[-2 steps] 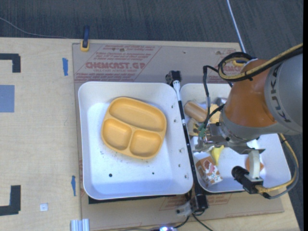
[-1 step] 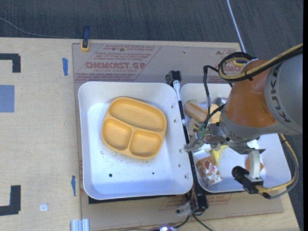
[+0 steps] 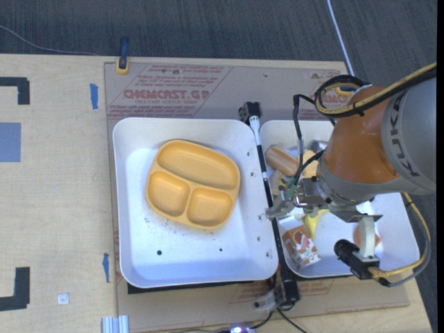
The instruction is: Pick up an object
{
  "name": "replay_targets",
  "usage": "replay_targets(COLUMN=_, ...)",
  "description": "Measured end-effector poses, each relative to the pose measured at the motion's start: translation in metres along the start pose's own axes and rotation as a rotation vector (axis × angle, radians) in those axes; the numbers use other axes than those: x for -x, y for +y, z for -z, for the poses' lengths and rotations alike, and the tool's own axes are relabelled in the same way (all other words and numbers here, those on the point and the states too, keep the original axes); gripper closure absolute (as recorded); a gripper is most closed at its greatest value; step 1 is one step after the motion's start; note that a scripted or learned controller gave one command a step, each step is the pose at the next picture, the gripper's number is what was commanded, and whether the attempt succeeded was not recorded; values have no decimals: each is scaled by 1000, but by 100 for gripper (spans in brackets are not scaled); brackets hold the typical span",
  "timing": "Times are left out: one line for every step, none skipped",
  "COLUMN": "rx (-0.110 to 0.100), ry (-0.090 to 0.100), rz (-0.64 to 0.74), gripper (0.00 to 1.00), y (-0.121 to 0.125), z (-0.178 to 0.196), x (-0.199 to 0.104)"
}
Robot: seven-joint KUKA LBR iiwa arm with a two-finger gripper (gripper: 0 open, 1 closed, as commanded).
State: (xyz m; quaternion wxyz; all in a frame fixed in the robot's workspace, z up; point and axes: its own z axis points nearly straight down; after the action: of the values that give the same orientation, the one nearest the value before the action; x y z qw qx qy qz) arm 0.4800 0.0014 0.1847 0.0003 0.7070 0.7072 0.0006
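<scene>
My gripper (image 3: 290, 198) hangs low over the left side of the right bin (image 3: 402, 255), with the grey and orange arm above it hiding much of that bin. A brown bun-like piece (image 3: 281, 159) lies just behind the gripper. A yellow item (image 3: 313, 220) pokes out from under the wrist. In front of the gripper, near the bin's front left corner, lies a brown and white packet (image 3: 300, 245). An orange and white object (image 3: 368, 238) sits to the right, partly behind a black part of the arm.
The left bin (image 3: 132, 186) holds a yellow plate (image 3: 192, 183) with three compartments. A black divider rail (image 3: 262, 165) runs between the bins. Cables loop around the arm's wrist. Cardboard and a wooden bench top surround the bins.
</scene>
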Motion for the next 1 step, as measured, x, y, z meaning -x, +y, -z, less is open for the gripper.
replay_targets(rx=0, ry=0, rz=0, gripper=0, y=0, z=0, x=0)
